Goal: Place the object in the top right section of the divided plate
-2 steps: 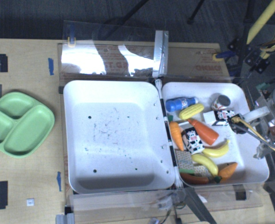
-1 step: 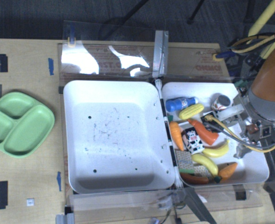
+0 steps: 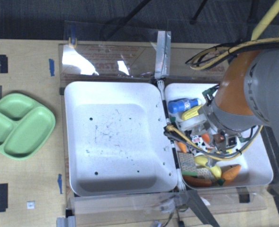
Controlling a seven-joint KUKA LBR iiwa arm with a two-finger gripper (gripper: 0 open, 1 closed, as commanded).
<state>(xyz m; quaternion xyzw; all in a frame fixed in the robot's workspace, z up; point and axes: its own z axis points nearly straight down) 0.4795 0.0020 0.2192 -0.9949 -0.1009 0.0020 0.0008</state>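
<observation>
Task barely begun, by my read. The plate (image 3: 20, 125) sits on the bench at 9 o'clock, well apart from both bins, and its three sections all look bare, the top right one included. So nothing delivered yet: pick, carry across and drop are all left.

My arm (image 3: 253, 86) comes in from 3 o'clock and hangs over the right bin (image 3: 260, 167). My claw (image 3: 210, 138) is low over the clutter there, but wrist and cables cover it, so I cannot tell how it is set, and I see nothing held in it.

Task object isn't named. Candidates all lie in the right bin: a blue bottle (image 3: 183, 104) at 12 o'clock from the claw, near; a yellow item (image 3: 191, 112) just below the bottle; a carrot (image 3: 231, 172) at 5 o'clock from the claw; a yellow piece (image 3: 202, 161) at 6 o'clock, just beside it; a red item (image 3: 196, 181) further down along the bin's lower edge. Small pieces right under the wrist are too jumbled to call. Which one I'm after, cannot tell.

Left bin (image 3: 113, 136) lies between the pile and the plate, so the carry goes over it toward 9 o'clock. Main risk as I judge it: the pile is tight, and a grab may take the wrong thing or nothing.
</observation>
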